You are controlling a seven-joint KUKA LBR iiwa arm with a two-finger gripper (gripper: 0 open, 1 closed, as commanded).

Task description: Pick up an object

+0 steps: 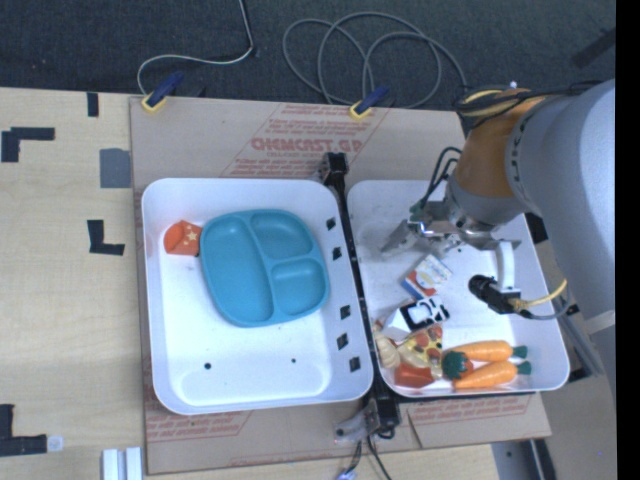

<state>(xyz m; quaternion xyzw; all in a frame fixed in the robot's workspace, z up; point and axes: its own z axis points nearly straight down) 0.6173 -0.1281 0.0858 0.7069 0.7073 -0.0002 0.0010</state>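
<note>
My gripper [418,239] hangs over the upper left part of the right bin [372,200], its fingers spread open and nothing between them. Just below it lies a small white and blue packet [428,273], and below that a black and white item [423,314]. Two orange carrots [487,361] lie along the front wall, beside a red piece [410,375] and a beige piece [386,348]. The grey arm with its orange band [490,158] covers the bin's upper right corner.
The left bin [250,393] holds a blue divided plate [265,266] and a small red-orange item [182,238] by its left wall. A black divider [345,258] runs between the bins. Cables [365,58] lie behind the bench.
</note>
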